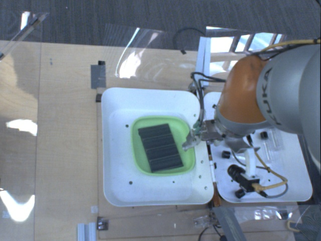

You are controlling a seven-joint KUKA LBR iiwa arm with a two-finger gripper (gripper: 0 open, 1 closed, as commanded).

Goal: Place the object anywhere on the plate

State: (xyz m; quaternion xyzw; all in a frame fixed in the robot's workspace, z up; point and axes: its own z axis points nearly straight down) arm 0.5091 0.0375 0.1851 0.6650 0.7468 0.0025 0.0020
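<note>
Lying flat on the green plate (pixel 137 157) in the left bin (pixel 115 185), the dark ridged object (pixel 160 147) looks placed, while the tool (pixel 193 139) beside the plate's right rim hides its state.

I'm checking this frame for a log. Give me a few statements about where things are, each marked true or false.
1. The dark ridged block lies on the green plate. True.
2. The plate sits in the right bin. False: it sits in the left bin.
3. The arm hangs mostly over the right bin. True.
4. The block lies square to the bin walls. False: it lies at a slant to them.
5. The plate is round. False: it is a rounded rectangle.
</note>
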